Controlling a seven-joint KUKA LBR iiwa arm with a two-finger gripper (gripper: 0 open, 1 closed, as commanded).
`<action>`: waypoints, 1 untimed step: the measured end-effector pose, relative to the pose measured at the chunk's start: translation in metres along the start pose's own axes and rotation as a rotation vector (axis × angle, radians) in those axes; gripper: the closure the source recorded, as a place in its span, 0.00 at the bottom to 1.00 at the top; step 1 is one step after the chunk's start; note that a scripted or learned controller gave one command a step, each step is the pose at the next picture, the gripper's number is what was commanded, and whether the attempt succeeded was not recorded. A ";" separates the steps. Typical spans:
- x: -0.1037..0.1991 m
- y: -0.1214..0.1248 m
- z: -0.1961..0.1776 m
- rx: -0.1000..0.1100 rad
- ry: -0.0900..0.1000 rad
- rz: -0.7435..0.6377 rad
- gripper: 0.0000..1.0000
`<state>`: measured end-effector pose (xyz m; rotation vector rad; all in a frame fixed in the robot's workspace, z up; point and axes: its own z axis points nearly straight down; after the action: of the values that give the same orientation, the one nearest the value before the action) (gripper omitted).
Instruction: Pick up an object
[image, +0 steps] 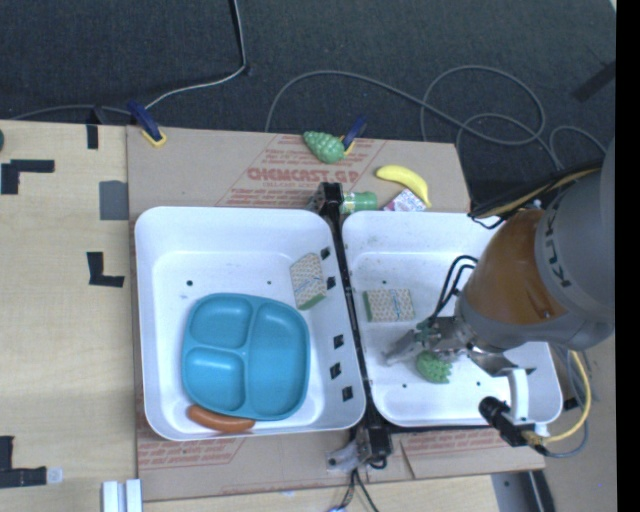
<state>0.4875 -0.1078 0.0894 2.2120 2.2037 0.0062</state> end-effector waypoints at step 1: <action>0.003 -0.002 -0.007 0.010 0.006 -0.002 1.00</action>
<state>0.4856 -0.1051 0.0961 2.2170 2.2143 0.0020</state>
